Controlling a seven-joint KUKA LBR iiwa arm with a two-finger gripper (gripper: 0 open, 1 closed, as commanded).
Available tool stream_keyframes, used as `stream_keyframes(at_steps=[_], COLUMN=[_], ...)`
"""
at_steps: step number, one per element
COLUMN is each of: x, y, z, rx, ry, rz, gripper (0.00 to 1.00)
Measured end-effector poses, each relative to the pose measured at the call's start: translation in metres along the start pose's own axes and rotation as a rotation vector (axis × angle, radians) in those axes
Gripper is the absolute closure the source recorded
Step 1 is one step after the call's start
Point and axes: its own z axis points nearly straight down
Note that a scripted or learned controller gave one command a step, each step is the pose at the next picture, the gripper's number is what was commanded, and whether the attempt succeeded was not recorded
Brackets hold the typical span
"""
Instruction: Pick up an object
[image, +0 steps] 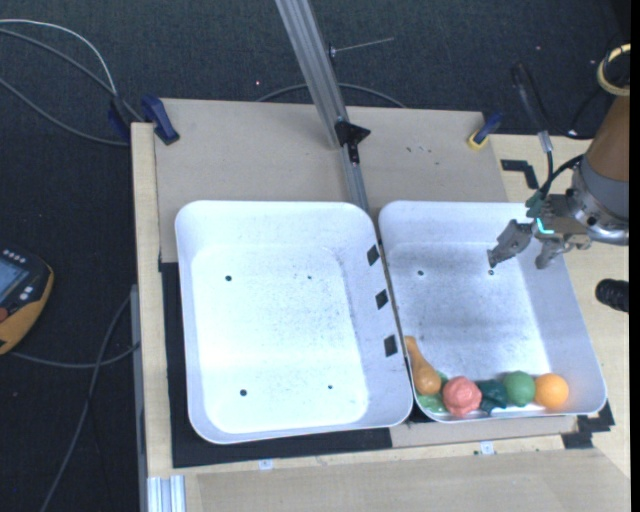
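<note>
Camera view looks down at a slant on a tan bench (250, 150) with two white bins side by side. At the right of the frame the arm (610, 170) reaches in over the right bin (470, 320), and its gripper (522, 252) hangs above that bin's upper right part, its two dark fingers (508, 243) spread apart with nothing between them. All the objects lie in a row along the right bin's lower edge, well apart from the gripper: an orange carrot (422, 368) tilted at the lower left corner, a pink ball (461, 394) just beside it, a green ball (518, 386) further right, and an orange ball (552, 389) by the lower right corner, with some dark green pieces (494, 396) between the pink and green balls. The left bin (270, 320) sits at centre left. A metal pole (320, 80) slants down from the top of the frame to the gap between the bins. Blue clamps (160, 118) grip the bench's upper corners. A handheld device (20, 285) lies at the left edge.
</note>
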Motion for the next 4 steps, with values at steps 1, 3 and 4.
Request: stream_keyframes(at_steps=[1,3,4], x=[0.000,0.017,0.017], y=[0.000,-0.011,-0.012], z=[0.000,0.099,0.151], rx=[0.000,0.005,0.005], ry=[0.000,0.001,0.001], rz=[0.000,0.000,0.000], gripper=[0.00,0.00,0.00])
